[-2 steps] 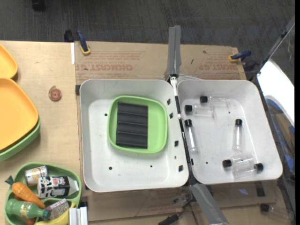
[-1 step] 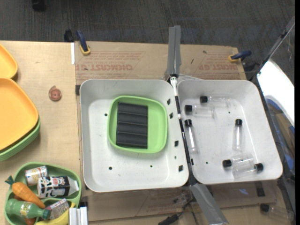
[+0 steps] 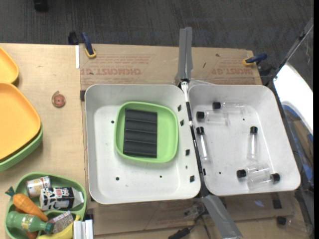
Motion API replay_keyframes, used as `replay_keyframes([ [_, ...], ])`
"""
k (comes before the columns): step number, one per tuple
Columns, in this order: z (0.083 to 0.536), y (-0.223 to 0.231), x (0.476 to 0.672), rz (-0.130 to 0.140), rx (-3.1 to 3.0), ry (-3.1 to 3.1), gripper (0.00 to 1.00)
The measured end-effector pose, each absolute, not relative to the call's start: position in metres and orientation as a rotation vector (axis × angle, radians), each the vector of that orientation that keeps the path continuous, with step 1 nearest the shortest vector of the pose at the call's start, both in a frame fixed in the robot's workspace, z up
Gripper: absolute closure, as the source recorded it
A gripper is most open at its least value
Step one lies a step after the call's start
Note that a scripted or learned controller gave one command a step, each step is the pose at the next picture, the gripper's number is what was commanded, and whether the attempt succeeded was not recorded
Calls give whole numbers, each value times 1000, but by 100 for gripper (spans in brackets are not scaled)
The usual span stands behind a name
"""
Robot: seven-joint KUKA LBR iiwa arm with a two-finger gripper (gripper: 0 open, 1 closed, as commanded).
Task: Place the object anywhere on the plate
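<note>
A green, rounded-square plate (image 3: 121, 133) lies in the middle of the left white bin (image 3: 99, 183). A black ridged rectangular object (image 3: 140, 132) rests flat on the plate, inside its rim. In the right white bin (image 3: 284, 148) lie several clear vials with black caps: one near the back (image 3: 224, 117), one along the left wall (image 3: 202, 144), one upright in the picture at the right (image 3: 253, 143), and a pair at the front (image 3: 258, 176).
Stacked yellow and green plates (image 3: 17, 126) sit on the wooden bench at far left. A green bowl of toy food (image 3: 42, 208) stands at the front left. A small pink disc (image 3: 59, 99) lies on the bench. Clamps (image 3: 88, 48) (image 3: 253, 60) hold the cardboard behind the bins.
</note>
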State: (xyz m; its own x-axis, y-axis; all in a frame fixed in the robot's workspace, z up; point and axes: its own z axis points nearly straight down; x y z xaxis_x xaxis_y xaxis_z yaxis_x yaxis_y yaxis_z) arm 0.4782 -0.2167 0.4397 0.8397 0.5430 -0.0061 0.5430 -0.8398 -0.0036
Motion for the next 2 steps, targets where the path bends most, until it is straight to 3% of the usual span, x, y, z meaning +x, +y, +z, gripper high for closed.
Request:
replay_keyframes([
  [2, 440, -222, 478, 8, -3104, -484, 0],
])
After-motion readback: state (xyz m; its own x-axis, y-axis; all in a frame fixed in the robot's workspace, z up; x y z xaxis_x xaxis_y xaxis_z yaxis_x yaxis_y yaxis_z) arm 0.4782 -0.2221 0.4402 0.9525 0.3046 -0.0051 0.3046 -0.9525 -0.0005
